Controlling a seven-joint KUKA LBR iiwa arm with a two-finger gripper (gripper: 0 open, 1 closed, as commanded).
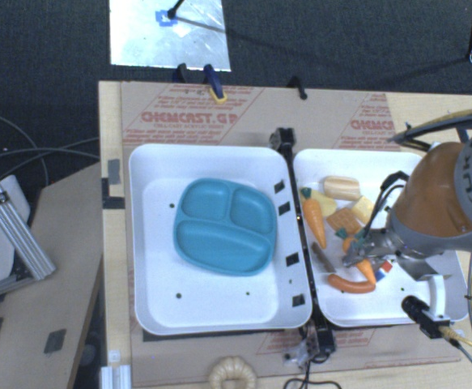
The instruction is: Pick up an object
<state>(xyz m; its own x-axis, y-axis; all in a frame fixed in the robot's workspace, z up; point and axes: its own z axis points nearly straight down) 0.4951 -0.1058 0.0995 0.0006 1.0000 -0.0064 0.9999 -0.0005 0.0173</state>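
Across bench (179,108): two white bins, left (150,298) with one blue divided plate (224,225), right (381,159) with several toy foods, two carrots (313,222); end effector (359,252) low among them, grip state unreadable.

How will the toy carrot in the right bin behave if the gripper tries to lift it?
The carrot looks smooth and tapered, so it may slip from a pinch. Probably light, rigid plastic. Its round body could roll against the neighbouring toy food.

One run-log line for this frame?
gripper: low in right bin, among toy food | grasp: unconfirmed | blue divided plate: left bin
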